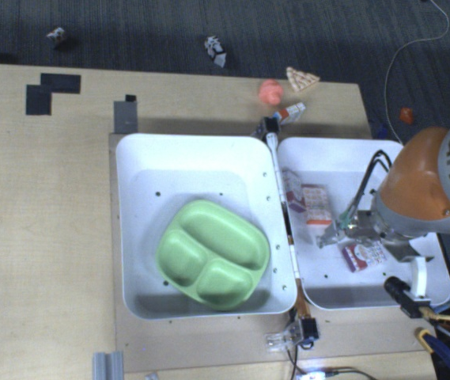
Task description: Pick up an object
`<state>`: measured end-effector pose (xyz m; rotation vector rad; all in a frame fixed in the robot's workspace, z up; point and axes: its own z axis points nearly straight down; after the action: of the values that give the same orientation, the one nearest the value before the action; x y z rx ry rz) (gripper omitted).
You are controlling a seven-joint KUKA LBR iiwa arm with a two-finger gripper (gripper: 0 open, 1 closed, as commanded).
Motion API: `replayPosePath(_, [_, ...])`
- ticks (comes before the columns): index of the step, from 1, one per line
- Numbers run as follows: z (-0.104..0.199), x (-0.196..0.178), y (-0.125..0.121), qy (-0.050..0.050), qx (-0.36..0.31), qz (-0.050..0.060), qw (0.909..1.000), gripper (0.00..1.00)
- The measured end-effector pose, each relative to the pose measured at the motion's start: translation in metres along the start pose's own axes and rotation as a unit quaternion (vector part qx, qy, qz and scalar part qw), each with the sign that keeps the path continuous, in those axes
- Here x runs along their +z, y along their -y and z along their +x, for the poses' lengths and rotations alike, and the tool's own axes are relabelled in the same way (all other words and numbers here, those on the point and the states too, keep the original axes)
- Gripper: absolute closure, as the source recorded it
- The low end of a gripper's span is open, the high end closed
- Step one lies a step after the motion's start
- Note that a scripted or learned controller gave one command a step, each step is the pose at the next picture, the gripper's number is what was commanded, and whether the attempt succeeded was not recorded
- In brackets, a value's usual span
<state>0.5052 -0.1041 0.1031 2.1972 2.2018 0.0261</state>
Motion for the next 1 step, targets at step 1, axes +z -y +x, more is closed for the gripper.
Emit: replayPosePath(1, [-0.0006, -0.0112, -0.0025, 0.002, 0.000, -0.004, 1.0000, 1.00])
